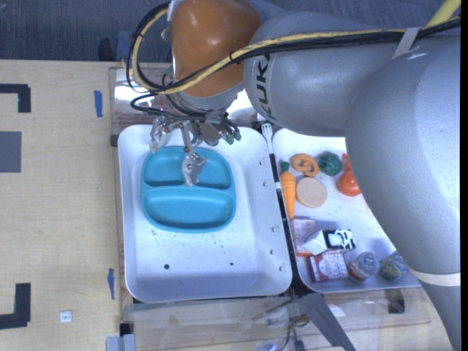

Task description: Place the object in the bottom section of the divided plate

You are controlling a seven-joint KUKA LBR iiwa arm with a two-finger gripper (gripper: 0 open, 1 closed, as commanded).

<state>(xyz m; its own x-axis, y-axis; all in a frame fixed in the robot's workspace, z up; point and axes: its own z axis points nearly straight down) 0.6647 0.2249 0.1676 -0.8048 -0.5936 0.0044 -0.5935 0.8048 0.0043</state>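
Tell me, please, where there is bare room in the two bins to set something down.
The left bin has bare floor between the blue divided plate and its near rim, and a strip along its right wall. The plate's bottom section is bare too. The gripper hangs over the plate's top sections. The right bin is crowded: carrot, packets, small toys.

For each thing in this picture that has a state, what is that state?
gripper: hangs over the top sections of the divided plate.
divided plate: blue, flat in the left bin, bottom section bare.
carrot: lying in the right bin at its left wall.
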